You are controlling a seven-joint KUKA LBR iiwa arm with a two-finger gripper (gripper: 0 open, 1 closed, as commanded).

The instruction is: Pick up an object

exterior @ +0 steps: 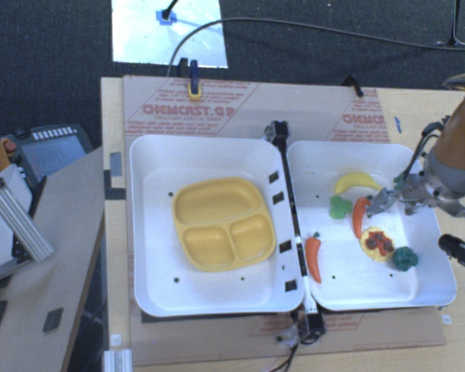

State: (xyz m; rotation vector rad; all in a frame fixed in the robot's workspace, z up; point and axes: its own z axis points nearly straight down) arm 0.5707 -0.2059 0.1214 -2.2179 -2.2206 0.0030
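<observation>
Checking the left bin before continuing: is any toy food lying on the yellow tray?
No, the yellow tray has nothing in its three compartments.

**Occluded and Indeterminate Areas**

The arm is cut off by the right edge. Finger separation at the gripper cannot be resolved. The topping on the small yellow item is too small to be identified.
</observation>
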